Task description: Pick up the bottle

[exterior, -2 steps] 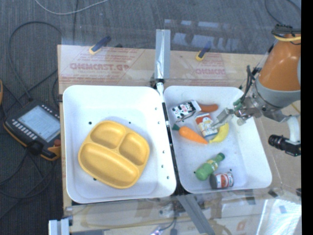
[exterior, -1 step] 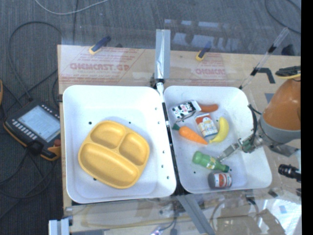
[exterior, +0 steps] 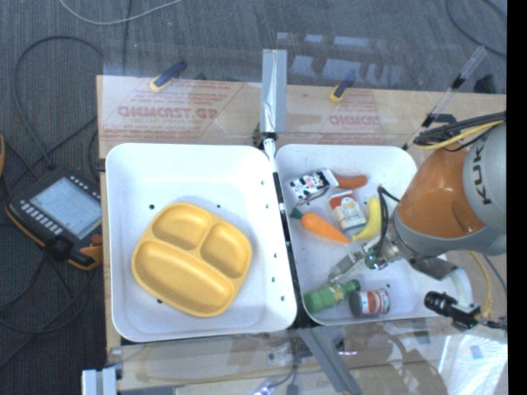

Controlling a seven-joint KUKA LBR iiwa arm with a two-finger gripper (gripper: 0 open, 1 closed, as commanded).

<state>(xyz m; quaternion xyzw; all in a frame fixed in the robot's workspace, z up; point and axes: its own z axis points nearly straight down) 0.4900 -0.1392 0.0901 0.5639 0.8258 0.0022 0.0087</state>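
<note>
Because the green bottle lies on its side at the right bin's near edge, beside a small jar, the spread, unladen tool just above should straddle its body crosswise.

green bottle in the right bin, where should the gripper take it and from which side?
Best bet: the green bottle across its body, coming from above. It lies on its side near the right bin's front wall, neck pointing right toward a small jar, so fingers should straddle its width, away from the narrow neck. The gripper hovers just above it. The front wall may crowd the near finger.
</note>
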